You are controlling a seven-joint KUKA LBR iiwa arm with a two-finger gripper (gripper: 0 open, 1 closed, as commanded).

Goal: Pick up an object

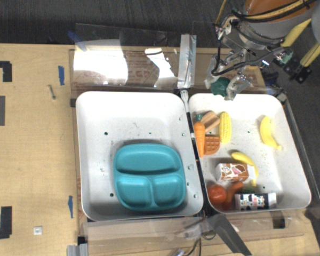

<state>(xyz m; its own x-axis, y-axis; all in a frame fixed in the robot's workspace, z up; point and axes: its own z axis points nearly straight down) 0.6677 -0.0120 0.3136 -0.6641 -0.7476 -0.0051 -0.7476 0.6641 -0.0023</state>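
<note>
Tool [236,87] at the right bin's twelve o'clock rim, clamped on a small, seemingly light teal object [219,86]; pinch it mid-body

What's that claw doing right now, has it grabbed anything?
Gripper: raised over the right bin's back edge, a small teal object at its fingers; a real hold cannot be told.

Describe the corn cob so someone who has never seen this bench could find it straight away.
Look in the right bin, the one crowded with toy food, not the left bin holding the teal tray. Near its top left corner, an upright yellow corn cob stands beside an orange carrot. Unlike the two smooth curved bananas nearby, it is straight and bumpy.
</note>
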